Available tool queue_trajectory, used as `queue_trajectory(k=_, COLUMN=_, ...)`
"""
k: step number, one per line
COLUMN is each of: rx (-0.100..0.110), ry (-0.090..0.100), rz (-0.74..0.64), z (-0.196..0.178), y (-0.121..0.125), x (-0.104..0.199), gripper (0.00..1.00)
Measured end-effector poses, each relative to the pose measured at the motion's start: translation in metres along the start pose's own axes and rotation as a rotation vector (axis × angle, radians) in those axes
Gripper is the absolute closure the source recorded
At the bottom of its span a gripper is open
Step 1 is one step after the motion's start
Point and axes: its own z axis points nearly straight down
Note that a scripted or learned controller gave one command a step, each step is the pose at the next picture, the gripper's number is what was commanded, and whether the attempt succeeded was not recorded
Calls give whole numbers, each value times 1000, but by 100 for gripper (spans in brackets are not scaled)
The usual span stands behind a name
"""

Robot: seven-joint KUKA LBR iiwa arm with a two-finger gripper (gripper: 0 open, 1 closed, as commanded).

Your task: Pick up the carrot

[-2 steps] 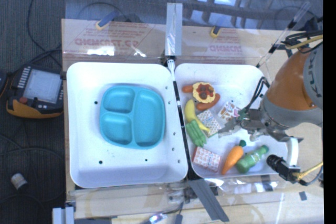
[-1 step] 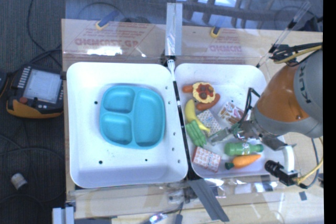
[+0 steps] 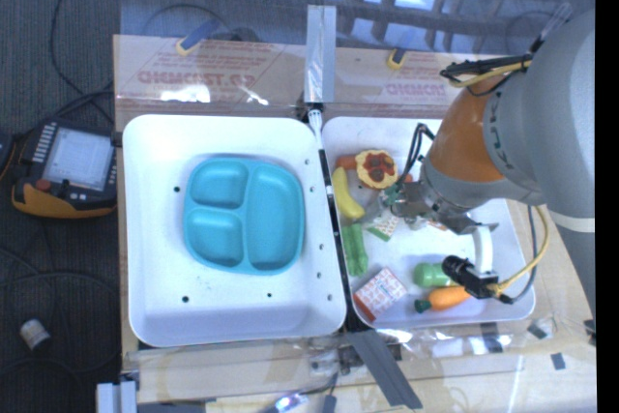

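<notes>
Carrot (image 3: pixel 447 299) lies at 5 o'clock in right bin (image 3: pixel 517 309), beside a green veg (image 3: pixel 430 275). Gripper (image 3: pixel 401 205) sits above at mid-bin; grip state: cannot tell. Best to drop straight over the orange body, clear of the green piece.
</notes>
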Motion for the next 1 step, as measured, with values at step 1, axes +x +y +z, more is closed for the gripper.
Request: queue_trajectory(k=1, rx=20, ry=3, rz=117, z=-32, y=-45, x=-36, gripper=0)
